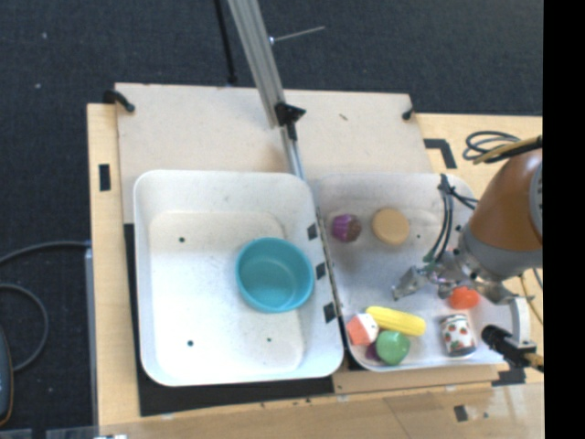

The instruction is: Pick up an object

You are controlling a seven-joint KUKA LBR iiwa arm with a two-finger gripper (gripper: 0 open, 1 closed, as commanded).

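Pincer (437, 280) sat low over the right bin (366, 195), close to its right side, and from where I stood its metal tips were too small and tangled with cables to say whether they were spread or pressed together. Nothing was visibly caught in it. Just beside it, touching or nearly so, lay a small orange-red object (464, 296), which looked like the likeliest target. So I judged this as the approach-and-grasp step, the pick not yet made.

Just below that sat a small white cup with red markings (457, 334). Further left along the bin's near edge lay a yellow banana-shaped toy (397, 320), with a green ball (392, 347) and a red-and-white piece (361, 328) tucked against it. Toward the back were a purple ball (345, 228) and a tan round block (391, 227), apart from the rest. Across the divider, a blue bowl (274, 274) sat in the left bin (183, 199).

Next, I reckoned, it needed to centre over the orange piece, clamp firmly, then lift straight up, clear of the cup.
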